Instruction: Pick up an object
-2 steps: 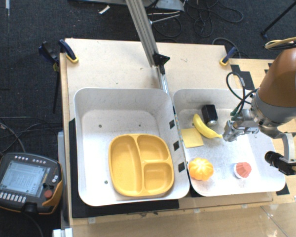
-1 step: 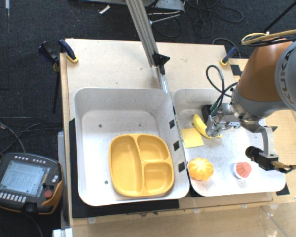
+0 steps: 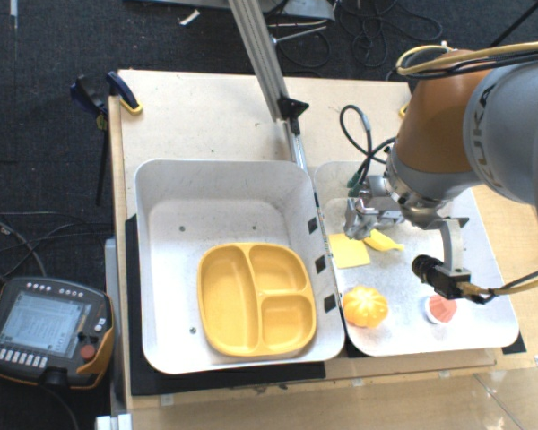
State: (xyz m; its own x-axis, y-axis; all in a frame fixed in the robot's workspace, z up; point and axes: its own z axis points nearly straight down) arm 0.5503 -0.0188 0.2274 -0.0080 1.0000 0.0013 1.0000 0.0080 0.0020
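In the right bin [image 3: 484, 330] lie several objects: a flat pale-yellow square [image 3: 350, 252], a small bright-yellow piece [image 3: 383, 241], a round orange fruit [image 3: 365, 305] and a small red-and-pink item [image 3: 440, 309]. My gripper [image 3: 366, 222] hangs low over the bin's left half, right above the yellow square and the bright-yellow piece. Its tip is close to both, and I cannot make out whether it touches either. The arm's grey and orange wrist hides the back of the bin.
The left bin [image 3: 161, 195] holds a yellow divided plate [image 3: 255, 298]. A slanted metal rod [image 3: 264, 52] crosses the back of the bench. A black fitting with a cable [image 3: 439, 276] juts from the arm above the red item. A teach pendant [image 3: 45, 330] lies off the bench at the left.
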